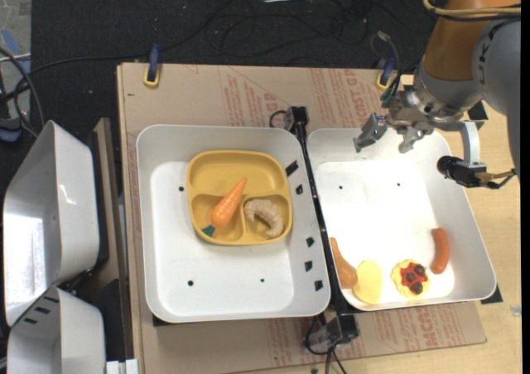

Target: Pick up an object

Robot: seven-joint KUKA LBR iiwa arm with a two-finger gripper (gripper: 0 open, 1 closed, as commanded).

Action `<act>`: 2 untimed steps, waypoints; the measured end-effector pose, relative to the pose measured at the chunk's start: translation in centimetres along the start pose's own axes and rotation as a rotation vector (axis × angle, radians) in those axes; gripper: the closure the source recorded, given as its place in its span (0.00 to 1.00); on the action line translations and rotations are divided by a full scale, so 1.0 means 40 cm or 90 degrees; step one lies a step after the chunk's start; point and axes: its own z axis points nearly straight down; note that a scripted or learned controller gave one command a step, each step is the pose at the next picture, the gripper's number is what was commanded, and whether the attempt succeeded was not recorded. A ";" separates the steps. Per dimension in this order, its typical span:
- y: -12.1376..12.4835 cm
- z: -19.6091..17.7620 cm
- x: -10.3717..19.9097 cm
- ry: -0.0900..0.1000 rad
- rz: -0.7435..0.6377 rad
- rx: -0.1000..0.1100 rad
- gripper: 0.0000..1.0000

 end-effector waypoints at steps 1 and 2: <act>0.007 -0.023 0.001 -0.001 -0.001 -0.009 0.00; 0.012 0.126 -0.020 -0.001 0.001 -0.006 0.00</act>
